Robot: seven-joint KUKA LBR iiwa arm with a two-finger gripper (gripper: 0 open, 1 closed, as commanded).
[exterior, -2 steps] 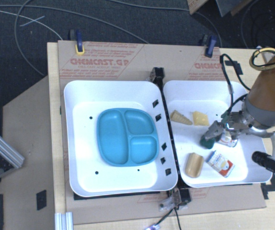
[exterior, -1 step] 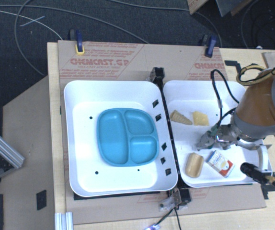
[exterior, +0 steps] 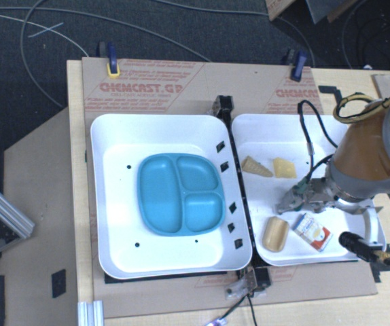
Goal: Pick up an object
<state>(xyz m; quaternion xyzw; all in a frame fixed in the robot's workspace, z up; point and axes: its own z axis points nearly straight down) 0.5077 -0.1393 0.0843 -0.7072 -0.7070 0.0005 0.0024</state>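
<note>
Small box (exterior: 312, 231) lies just below gripper (exterior: 302, 199) in right bin (exterior: 263, 131); grip state unclear.

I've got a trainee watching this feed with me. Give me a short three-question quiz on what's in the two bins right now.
1. True or false: the blue divided plate lies in the left bin.
2. Which thing in the right bin lies nearest the gripper?
A. tan cylinder
B. red-and-white packet
C. yellow wedge
3. Fill in: the plate has ___ compartments.

Key:
1. True.
2. B; the packet lies just below the gripper, though whether they touch is unclear.
3. Three.
</note>
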